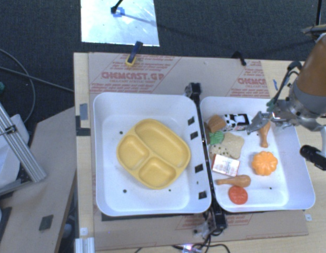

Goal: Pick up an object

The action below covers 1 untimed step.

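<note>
One arm reaches from right | end effector [259,123] low over right bin [302,194] | grip state: cannot tell

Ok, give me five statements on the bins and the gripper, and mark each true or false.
1. The yellow tray lies in the left bin. True.
2. The pumpkin lies in the left bin. False: it lies in the right bin.
3. The gripper is over the right bin. True.
4. The tomato sits at the far edge of the right bin. False: it sits at the near edge, just below the drumstick.
5. The yellow tray has a single compartment. False: it has three.
</note>
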### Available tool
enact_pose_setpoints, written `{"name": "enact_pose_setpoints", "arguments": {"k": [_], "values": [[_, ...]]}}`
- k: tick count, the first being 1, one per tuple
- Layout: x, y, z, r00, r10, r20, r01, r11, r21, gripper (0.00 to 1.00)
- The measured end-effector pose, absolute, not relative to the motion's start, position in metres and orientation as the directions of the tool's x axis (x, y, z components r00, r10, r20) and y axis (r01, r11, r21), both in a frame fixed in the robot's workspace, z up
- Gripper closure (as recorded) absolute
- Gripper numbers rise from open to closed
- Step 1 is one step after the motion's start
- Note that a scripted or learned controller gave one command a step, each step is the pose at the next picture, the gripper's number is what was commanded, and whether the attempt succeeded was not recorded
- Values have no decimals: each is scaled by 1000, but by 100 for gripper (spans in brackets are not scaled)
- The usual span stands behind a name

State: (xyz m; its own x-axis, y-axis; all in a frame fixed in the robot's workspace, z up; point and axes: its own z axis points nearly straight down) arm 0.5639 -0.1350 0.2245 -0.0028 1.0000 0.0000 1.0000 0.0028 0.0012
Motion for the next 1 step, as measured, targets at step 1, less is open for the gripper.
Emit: {"name": "enact_pose_setpoints", "arguments": {"k": [1], "values": [[527,-201,195,5,1000,-2,1000,-5,0,0]]}}
